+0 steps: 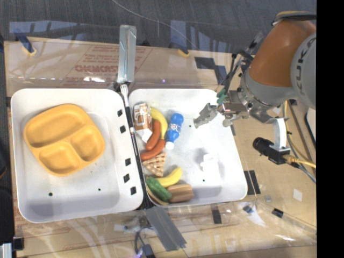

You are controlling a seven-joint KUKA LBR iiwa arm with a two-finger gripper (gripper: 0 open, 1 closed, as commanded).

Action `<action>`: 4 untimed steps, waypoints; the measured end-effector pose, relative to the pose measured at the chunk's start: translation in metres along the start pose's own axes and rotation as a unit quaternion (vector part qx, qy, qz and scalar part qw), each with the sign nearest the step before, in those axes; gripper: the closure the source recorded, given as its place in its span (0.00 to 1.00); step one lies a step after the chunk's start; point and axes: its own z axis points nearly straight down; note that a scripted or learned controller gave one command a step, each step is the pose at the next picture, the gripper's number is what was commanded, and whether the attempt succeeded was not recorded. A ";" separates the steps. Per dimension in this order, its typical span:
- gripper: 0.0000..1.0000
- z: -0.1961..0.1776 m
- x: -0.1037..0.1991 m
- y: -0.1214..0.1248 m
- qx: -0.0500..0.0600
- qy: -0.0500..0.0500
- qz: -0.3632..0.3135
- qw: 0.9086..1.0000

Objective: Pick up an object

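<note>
My claw [214, 113] hangs over the right bin [228, 168], near its 2 o'clock edge. It holds nothing. I cannot tell if it is spread or closed.

The toys sit in a pile along the 9 o'clock side of that bin, well apart from me. Closest is the blue bottle [173, 128]. It leans on the yellow banana [158, 117] and the red sausage [155, 136].

I think the bottle is my best pick. I should move toward 9 o'clock, line up across its thin body, and go down slowly so it does not roll.

The yellow plate [62, 138] lies far off in the left bin [32, 198].
</note>
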 end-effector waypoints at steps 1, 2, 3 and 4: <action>0.00 0.073 0.001 0.016 0.002 0.001 0.105 0.994; 0.00 0.158 -0.008 0.052 -0.013 0.003 0.180 0.984; 0.00 0.159 0.052 0.099 -0.003 0.000 0.104 0.995; 0.00 0.182 0.046 0.037 0.001 0.000 0.130 0.992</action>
